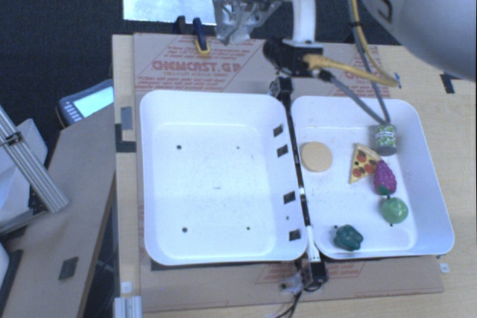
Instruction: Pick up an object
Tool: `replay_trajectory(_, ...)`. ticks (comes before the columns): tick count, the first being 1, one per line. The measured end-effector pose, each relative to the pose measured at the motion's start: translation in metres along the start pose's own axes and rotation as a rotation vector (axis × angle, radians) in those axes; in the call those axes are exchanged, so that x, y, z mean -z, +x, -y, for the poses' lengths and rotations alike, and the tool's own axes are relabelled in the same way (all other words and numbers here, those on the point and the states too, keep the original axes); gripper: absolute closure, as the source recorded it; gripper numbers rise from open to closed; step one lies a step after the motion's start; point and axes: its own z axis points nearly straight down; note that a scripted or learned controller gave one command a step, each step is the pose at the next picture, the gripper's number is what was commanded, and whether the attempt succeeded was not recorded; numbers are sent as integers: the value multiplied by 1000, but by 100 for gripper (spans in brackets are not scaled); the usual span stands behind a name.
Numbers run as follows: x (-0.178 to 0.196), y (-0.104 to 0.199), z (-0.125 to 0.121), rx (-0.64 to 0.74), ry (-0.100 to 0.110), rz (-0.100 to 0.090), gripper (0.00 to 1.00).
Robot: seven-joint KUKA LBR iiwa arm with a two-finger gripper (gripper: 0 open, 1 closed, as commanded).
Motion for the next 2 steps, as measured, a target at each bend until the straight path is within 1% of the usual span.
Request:
replay_trajectory(1,9,-2,3,2,7,1,100)
replay_trajectory(2,-188,-96,62,-12,27,9,100)
